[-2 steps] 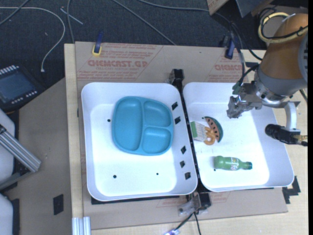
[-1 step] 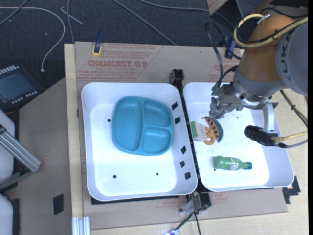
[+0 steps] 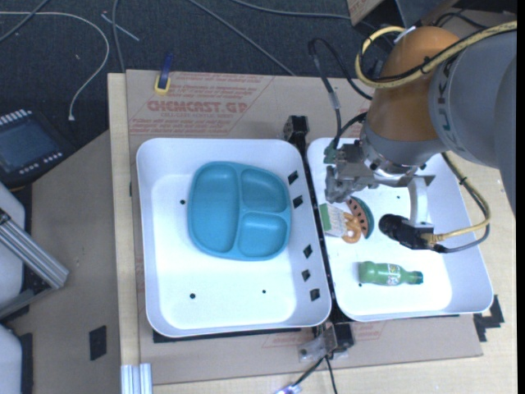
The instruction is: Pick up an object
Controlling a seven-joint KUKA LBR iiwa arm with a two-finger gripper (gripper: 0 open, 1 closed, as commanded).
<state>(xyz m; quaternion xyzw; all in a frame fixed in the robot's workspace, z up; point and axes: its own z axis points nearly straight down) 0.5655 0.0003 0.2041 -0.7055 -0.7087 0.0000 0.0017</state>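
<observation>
Camera view: blue divided plate [image 3: 239,210] in left bin [image 3: 156,245], green bottle [image 3: 389,274] in right bin [image 3: 467,277], jaws' state unclear.

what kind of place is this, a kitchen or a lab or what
Most likely a robotics lab test bench, not a kitchen. A robot arm reaches over two white bins set on a cardboard sheet, loose cables trail across the dark floor, and the items are toys: a blue divided plate, a small green bottle.

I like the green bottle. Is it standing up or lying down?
Lying down. The green bottle rests on its side on the right bin floor, its length running left to right.
</observation>
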